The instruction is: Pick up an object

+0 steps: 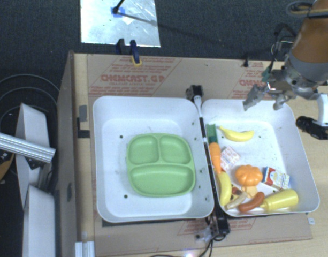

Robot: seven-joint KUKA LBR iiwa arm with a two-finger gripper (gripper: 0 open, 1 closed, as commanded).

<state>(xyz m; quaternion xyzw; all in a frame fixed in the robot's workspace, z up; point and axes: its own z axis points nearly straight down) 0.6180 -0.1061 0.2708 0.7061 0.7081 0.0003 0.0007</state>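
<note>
Gripper [264, 99] hangs over the far rim of the right bin [308, 181], at about one o'clock from that bin's middle, with its two fingers spread apart and nothing between them. No object is chosen yet, so any of the items below could be the one picked.

Going near to far in the right bin: at the near edge, around six o'clock, lie a sausage [252, 202] and a yellow bottle [281, 199], the bottle's long axis running roughly nine to three with its narrow end toward nine. Just beyond sit a pumpkin [248, 175] and, at its three o'clock, a small carton [274, 177]. Along the nine o'clock wall a banana [224, 187] and a carrot [215, 157] lie with long axes near twelve to six. A wrapped packet [229, 157] sits beside the carrot. Farthest, near twelve o'clock, a second banana [237, 135] lies alone, long axis nine to three, ends curving up toward twelve.

Likely trouble: the near cluster is packed, touching or overlapping, so fingers descending there could hit a neighbour or pinch two things. The wall-side carrot leaves little finger room. The far banana is the clearest target, but jaws closing along its length instead of across it would slip off.

The left bin [107, 143] holds a green tray [160, 163].
</note>
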